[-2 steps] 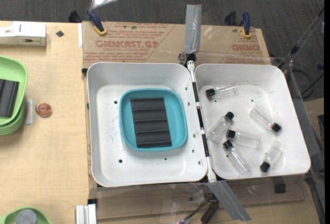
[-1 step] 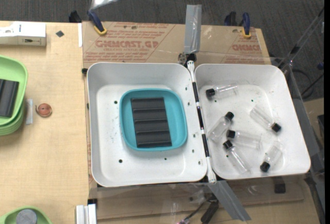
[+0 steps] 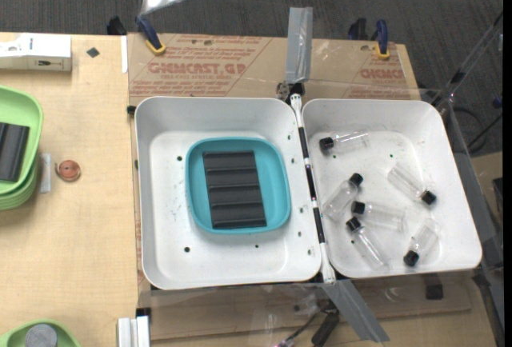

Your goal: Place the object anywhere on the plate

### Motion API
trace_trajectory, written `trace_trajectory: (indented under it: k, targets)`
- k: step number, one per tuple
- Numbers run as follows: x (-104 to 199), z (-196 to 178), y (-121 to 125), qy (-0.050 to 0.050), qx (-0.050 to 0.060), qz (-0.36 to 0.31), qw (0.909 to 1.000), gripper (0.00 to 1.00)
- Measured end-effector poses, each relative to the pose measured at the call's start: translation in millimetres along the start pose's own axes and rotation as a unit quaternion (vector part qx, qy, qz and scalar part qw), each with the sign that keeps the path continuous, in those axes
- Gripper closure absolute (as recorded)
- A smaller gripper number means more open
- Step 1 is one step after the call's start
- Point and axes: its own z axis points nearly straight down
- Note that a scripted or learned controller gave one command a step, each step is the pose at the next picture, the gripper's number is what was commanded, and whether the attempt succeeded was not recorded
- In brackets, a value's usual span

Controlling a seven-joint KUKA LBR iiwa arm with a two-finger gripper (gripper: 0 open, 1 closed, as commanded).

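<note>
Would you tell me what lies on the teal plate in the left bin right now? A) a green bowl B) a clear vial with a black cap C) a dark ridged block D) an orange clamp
C: a dark ridged block lies on the teal plate, while the clear vials are in the right bin.

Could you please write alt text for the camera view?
Two white bins sit side by side: the left bin holds a teal plate bearing a dark ribbed insert, and the right bin holds several clear vials with black caps.
</note>
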Motion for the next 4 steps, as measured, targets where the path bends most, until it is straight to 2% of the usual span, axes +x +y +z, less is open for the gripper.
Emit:
trace_trajectory:
  k: [4]
  targets:
    - [0.0,0.0,0.0,0.0,0.0,0.0,1.0,0.0]
